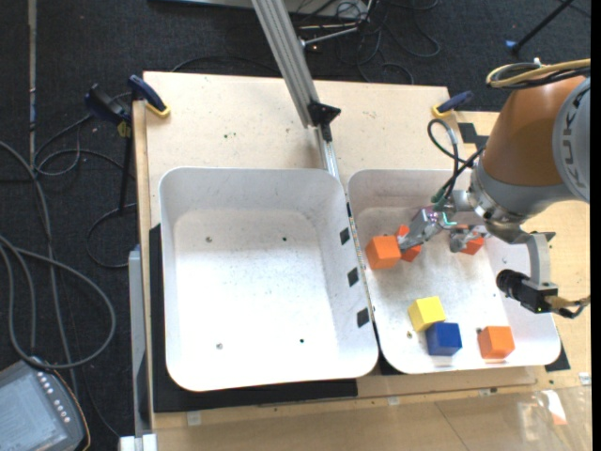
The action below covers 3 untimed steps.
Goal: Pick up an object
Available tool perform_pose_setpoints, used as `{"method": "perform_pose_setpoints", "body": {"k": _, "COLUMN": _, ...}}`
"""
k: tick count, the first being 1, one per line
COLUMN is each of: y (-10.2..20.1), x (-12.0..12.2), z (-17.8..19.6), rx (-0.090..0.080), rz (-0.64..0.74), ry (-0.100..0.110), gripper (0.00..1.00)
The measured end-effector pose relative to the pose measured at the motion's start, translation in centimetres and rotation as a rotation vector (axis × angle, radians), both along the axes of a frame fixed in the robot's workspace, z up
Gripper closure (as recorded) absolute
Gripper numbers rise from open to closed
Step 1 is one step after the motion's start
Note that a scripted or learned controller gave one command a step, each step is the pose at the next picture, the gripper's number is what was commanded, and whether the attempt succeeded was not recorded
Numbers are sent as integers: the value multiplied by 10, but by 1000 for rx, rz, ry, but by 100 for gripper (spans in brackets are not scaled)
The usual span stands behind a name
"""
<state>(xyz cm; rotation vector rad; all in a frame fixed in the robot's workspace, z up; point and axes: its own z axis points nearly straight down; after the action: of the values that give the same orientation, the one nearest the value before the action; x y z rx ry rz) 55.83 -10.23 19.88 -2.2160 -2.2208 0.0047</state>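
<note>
Hand (413, 240) low in right bin (526, 355), fingers' spread impossible to tell, tip just beside orange cube (382, 251) near bin's left wall, red piece (471, 244) under wrist, yellow cube (427, 311) touching blue cube (444, 338), second orange cube (495, 342) near front edge.

L bin (188, 195) — cables (56, 280), clamps (141, 92)
</note>
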Motion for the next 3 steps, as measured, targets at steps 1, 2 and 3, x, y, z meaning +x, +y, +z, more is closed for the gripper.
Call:
{"method": "perform_pose_setpoints", "body": {"k": 1, "y": 0, "x": 1, "z": 2, "rx": -1, "rz": -2, "ry": -5, "gripper": 0}}
{"method": "perform_pose_setpoints", "body": {"k": 2, "y": -7, "x": -2, "z": -59, "rx": -1, "rz": -4, "ry": 1, "gripper": 0}}
{"method": "perform_pose_setpoints", "body": {"k": 3, "y": -7, "x": -2, "z": -105, "rx": -2, "rz": -3, "ry": -4, "gripper": 0}}
